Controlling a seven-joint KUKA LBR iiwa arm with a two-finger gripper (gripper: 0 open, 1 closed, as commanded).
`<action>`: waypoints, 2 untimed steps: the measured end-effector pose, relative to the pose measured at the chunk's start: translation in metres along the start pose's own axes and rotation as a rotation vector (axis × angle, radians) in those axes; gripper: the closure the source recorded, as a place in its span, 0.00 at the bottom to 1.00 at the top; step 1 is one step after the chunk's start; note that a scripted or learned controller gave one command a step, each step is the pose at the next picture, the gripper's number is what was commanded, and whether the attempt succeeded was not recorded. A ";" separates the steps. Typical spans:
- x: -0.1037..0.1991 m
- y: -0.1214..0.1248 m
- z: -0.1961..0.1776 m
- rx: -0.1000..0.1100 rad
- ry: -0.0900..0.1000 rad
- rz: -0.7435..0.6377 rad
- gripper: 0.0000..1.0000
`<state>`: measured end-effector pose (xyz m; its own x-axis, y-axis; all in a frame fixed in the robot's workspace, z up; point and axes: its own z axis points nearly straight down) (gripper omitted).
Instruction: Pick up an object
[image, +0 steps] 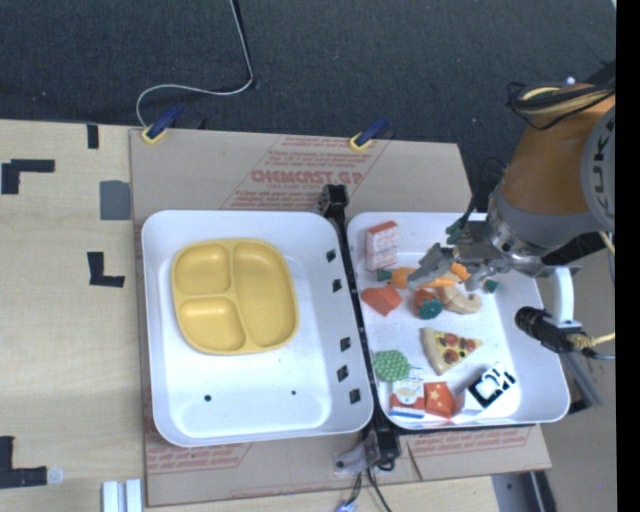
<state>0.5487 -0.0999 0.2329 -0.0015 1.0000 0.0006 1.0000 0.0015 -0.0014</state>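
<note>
**Claw low over the toy-food bin, nothing lifted yet**

The claw (452, 268) sits at the right of the frame, down among the small things in the upper middle of the right bin (545, 345). Its grey fingers (432, 262) look spread apart, with orange and cream pieces showing under and between them, but whether they have closed on any piece cannot be told from this slant. I would judge the pick as not done: nothing is clear of the bin floor, and the reach and descent appear to be the part already covered. The closing, the grip and the lift are left.

The likeliest target is the cluster right at the claw: an orange piece (402, 277), a small teal-and-red piece (428, 303) and a cream cookie-like piece (463, 298).

Counting what is on the worktop (60, 260):
- two white bins, the left bin (160, 330) and the right one, touching along a black seam;
- one yellow divided plate (236, 296) in the left bin, with three compartments;
- in the right bin, one pink carton (381, 244), one red wedge (381, 300), one pizza slice (447, 348), one green round piece (391, 364), one red-and-white packet (408, 398) touching a red block (439, 399), and one black-and-white tag (491, 385) at lower right.

With the three by the claw, that makes about ten loose items; the cluster is crowded, so its count is uncertain.
</note>
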 end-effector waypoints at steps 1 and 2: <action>-0.017 0.037 0.053 0.002 -0.001 0.001 0.00; -0.060 0.072 0.142 -0.013 -0.006 0.000 0.00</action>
<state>0.6210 -0.1596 0.0911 -0.0011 1.0000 -0.0057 0.9999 0.0011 0.0121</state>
